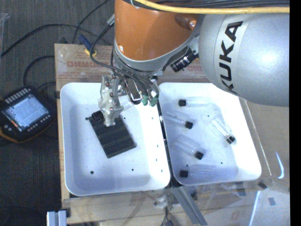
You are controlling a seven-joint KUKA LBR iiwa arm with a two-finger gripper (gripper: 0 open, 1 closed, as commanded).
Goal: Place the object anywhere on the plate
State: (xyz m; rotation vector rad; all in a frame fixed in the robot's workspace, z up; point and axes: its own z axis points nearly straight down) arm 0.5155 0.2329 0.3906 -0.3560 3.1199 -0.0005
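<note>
In the left bin [80,173] the black plate [113,138] runs slantwise from upper left to lower right. The hand [109,119] hangs over its upper end, gripping a clear, black-capped tube [104,111]. Four more tubes [188,124] lie in the right bin [249,164].

We look down at a slant from above the bench [63,60], close over both white bins [75,173] (the arm [244,46] crowds in from our right), floor visible at left.
</note>
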